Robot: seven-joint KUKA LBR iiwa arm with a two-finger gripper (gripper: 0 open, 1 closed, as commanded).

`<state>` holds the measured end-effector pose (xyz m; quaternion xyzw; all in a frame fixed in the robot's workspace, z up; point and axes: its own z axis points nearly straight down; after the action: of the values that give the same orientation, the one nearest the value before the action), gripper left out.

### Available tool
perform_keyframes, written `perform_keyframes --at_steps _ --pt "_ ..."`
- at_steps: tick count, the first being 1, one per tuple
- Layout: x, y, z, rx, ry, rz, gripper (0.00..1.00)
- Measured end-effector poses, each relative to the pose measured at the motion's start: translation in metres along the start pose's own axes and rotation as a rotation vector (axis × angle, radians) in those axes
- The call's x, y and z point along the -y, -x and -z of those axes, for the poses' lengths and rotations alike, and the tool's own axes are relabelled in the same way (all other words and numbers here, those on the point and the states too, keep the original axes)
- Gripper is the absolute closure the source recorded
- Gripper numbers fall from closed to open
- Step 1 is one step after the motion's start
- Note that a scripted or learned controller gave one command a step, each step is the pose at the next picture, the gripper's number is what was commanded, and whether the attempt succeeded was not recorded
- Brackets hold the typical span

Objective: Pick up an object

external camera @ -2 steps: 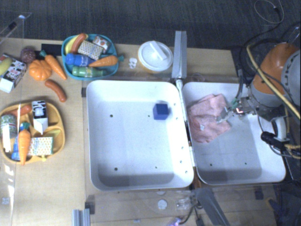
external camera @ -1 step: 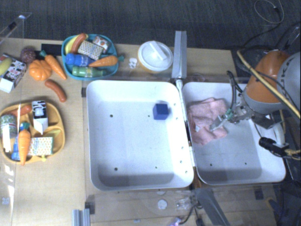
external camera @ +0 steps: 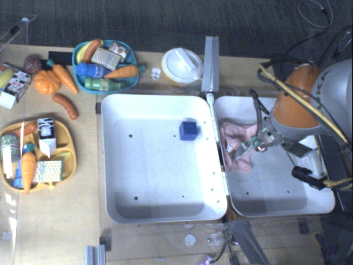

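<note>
Now the grey arm with the orange band (external camera: 295,101) reaches in from the right and its two-finger gripper (external camera: 240,152) is low in the right shallow white bin (external camera: 287,203), at the left part of this bin. The gripper is on top of a crumpled pink cloth (external camera: 236,132) which lies close to the left wall of the bin. The metal fingers touch the cloth at its lower part, but if they are spread or pressed together, I cannot tell, because they are small and mixed with the folds; also I cannot see cloth clearly between them.

A small blue cube (external camera: 188,130) sits in the left shallow white bin (external camera: 160,203), in the upper right part, well apart from the gripper.

Outside the bins, on the wooden bench (external camera: 60,225), there is a round white lid (external camera: 182,65) behind the left bin, a blue bowl with toy food (external camera: 106,65) and a yellow tray with toy food (external camera: 36,154) at the far left
</note>
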<state>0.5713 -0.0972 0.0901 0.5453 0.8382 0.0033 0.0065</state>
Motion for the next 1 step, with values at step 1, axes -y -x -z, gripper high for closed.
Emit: perform_keyframes --at_steps 1 --pt "-0.0025 0.0015 0.0123 0.005 0.007 -0.001 1.00"
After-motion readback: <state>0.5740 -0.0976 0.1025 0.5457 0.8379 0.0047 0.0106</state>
